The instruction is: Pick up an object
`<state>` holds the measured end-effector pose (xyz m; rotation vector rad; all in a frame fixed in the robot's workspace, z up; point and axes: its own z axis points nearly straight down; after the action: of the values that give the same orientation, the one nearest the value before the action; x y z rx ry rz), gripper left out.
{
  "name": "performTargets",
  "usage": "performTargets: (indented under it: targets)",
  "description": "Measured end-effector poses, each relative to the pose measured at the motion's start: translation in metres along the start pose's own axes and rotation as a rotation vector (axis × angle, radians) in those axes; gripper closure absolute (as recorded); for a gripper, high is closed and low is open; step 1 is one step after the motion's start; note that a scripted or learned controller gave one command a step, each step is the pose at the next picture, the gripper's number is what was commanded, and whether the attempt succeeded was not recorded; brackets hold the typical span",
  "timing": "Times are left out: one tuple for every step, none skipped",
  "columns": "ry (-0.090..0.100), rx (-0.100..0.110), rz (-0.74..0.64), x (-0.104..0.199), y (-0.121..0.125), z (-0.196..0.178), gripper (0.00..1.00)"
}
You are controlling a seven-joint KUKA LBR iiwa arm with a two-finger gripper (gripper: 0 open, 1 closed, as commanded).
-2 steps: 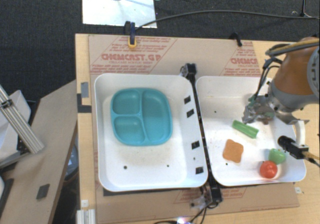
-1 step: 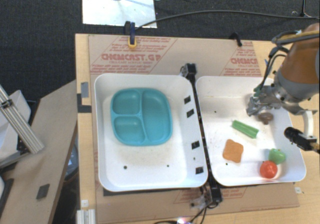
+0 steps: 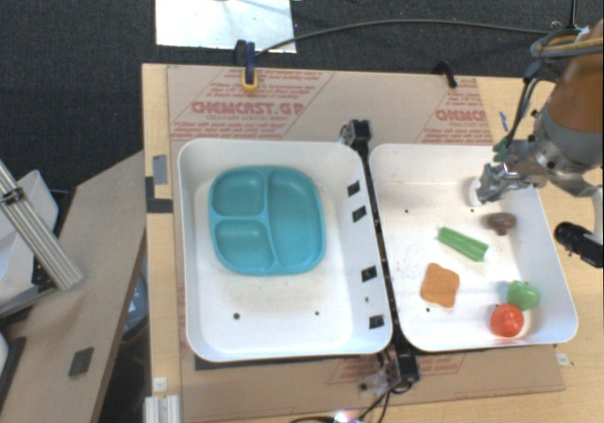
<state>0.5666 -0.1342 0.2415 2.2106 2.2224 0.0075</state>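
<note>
Camera view has the pincer [image 3: 491, 183] hovering in the right bin [image 3: 415, 176], can't tell its state, just above a small brown lump [image 3: 500, 221]. Looks light, rounded, probably slippery plastic, so I'd squeeze across its middle.

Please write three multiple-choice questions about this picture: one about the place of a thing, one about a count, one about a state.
1. Where does the teal divided plate lie?
A. left bin
B. right bin
C. on the bench outside the bins

2. How many loose things lie in the right bin?
A. two
B. five
C. eight

3. How does the gripper stand?
A. over the right bin, near the brown piece
B. resting on the plate
C. over the left bin

Answers: 1 A, the plate sits in the left bin. 2 B, brown, green stick, orange, green and red pieces. 3 A, it hangs at the bin's far right.
</note>
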Motion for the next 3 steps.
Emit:
performTargets:
  targets:
    - [0.0, 0.001, 0.0, 0.0, 0.002, -0.05, 1.0]
    - [0.003, 0.006, -0.004, 0.054, 0.01, -0.047, 1.0]
    - [0.003, 0.007, -0.003, 0.095, 0.023, -0.033, 1.0]
